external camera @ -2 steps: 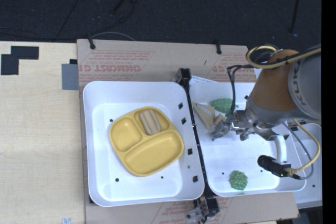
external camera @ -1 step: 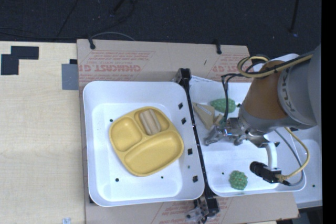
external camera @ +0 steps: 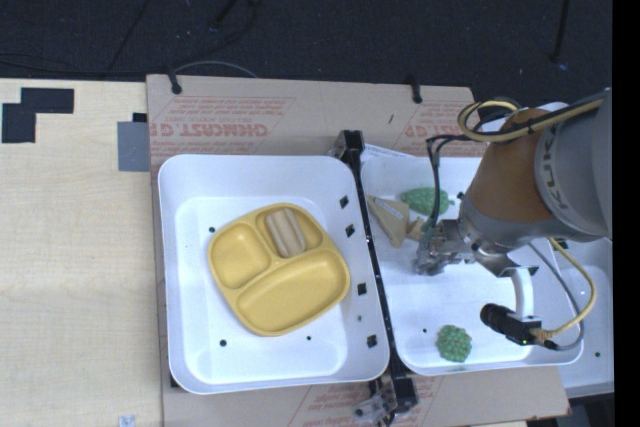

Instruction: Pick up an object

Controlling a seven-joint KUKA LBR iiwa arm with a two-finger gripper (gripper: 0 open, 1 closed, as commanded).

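Note:
My gripper (external camera: 432,255) is low in the right bin (external camera: 480,355), under the orange wrist band. Its tips sit just right of a beige, cone-like object (external camera: 392,218) and below a green leafy object (external camera: 427,200) at the bin's back. A small green knobbly ball (external camera: 454,343) lies near the bin's front edge, apart from the gripper. The arm's body hides much of the right bin's far side.
The left bin (external camera: 190,215) holds a yellow divided tray (external camera: 278,267) with a tan item (external camera: 288,232) in its upper compartment. A black divider rail (external camera: 368,265) runs between the bins. A black cable fitting (external camera: 510,323) hangs off the arm above the right bin's front.

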